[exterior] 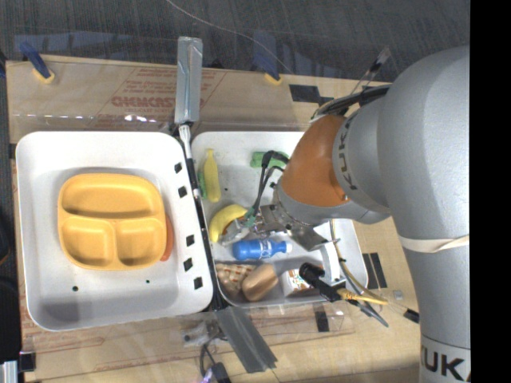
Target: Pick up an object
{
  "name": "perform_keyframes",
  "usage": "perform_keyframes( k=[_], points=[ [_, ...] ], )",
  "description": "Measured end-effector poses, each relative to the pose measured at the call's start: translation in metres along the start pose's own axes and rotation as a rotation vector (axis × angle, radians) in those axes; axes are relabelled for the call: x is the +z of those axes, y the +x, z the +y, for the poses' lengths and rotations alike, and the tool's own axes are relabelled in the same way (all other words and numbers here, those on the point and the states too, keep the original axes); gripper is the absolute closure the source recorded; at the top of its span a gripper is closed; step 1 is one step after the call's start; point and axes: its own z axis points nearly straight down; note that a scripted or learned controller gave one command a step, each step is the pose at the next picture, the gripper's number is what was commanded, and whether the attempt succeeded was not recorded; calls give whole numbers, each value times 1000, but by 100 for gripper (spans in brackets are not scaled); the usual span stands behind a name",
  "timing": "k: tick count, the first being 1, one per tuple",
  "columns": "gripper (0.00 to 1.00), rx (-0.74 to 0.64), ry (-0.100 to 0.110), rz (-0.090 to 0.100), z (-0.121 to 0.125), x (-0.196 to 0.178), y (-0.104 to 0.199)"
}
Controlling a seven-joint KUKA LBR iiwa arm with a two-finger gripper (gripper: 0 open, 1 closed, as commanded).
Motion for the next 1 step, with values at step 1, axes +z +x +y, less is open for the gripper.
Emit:
perform_keyframes(
  k=[1],
  points=[
    [0,567,1,-1,34,0,-2]
  ],
)
